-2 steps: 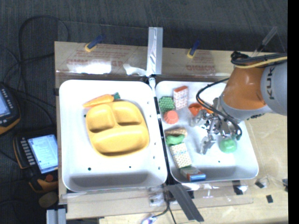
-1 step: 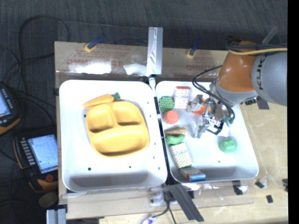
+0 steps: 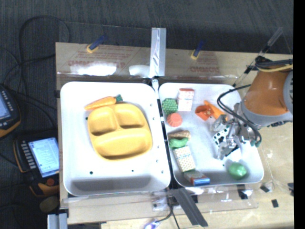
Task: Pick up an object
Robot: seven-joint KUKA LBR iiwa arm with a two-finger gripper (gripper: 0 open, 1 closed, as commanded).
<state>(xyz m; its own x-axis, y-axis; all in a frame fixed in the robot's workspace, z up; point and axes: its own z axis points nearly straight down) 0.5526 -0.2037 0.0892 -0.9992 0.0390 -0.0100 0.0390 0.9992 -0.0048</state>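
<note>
Currently gripper point(image 3: 228, 138) low in right bin point(image 3: 209, 173), jaw state impossible to tell, nearest target green ball point(image 3: 237, 170) just beside at five o'clock, round, no long axis to align.

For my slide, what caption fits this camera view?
Robot arm reaches into the right bin of toys beside a yellow tray.

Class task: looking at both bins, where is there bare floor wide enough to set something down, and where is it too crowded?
Free: the left bin floor in front of the yellow tray, and the right bin's middle strip between the snack packet and the gripper. Crowded: the right bin's left edge and back, and around the green ball.
</note>
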